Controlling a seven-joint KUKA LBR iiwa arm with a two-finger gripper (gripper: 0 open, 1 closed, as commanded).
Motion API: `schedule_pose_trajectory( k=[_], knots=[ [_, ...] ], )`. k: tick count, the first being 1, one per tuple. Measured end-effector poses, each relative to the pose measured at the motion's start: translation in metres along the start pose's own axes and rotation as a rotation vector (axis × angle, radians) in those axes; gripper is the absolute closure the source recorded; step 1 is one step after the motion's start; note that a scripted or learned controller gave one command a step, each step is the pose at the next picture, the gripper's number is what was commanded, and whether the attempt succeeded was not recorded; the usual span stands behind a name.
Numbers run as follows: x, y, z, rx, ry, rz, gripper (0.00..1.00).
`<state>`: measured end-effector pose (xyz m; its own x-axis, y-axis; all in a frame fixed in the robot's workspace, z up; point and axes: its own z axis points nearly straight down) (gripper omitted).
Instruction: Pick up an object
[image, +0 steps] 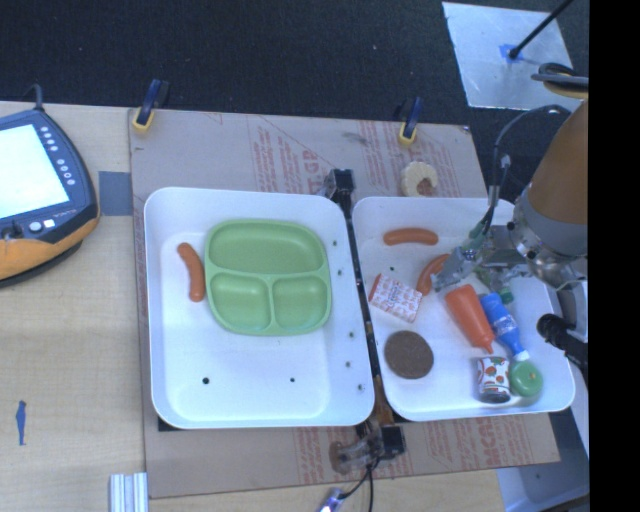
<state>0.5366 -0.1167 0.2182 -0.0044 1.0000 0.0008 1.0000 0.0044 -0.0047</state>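
I have the gripper low in the right bin, approach step. I cannot tell its finger state. Sausage lies right at the tips, orange bottle just below. Next: settle on the sausage, grip, lift.

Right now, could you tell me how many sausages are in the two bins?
3: one sausage in the left bin beside the green divided plate, one near the right bin's far edge, and one partly hidden at the gripper. The arm may hide others.
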Motion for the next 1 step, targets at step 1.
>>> schedule_pose_trajectory(
  k=[1],
  knots=[
    [-0.0466, 0.0397, 0.1272, 0.002, -0.001, 0.0, 0.0]
  ],
)
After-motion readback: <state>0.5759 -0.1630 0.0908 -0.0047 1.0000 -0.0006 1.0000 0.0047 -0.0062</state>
